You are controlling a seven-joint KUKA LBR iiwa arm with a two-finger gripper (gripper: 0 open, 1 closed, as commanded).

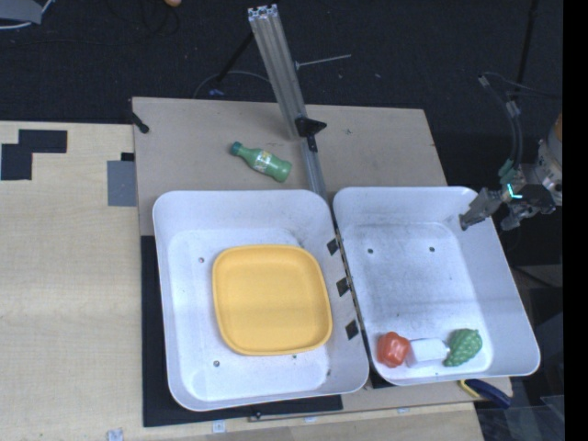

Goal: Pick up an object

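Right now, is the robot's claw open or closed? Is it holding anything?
Two-finger gripper: over the right white bin's far right corner; open or shut cannot be told; nothing seen in it.

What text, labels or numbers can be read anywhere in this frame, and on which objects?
None can be read.
Green bottle on the bench behind the left bin: a pale band round its middle looks like a label, too small and blurred to read.
Yellow plate, red item, white item and green item: no marks visible.
Tool at the right bin's far corner: no writing visible.
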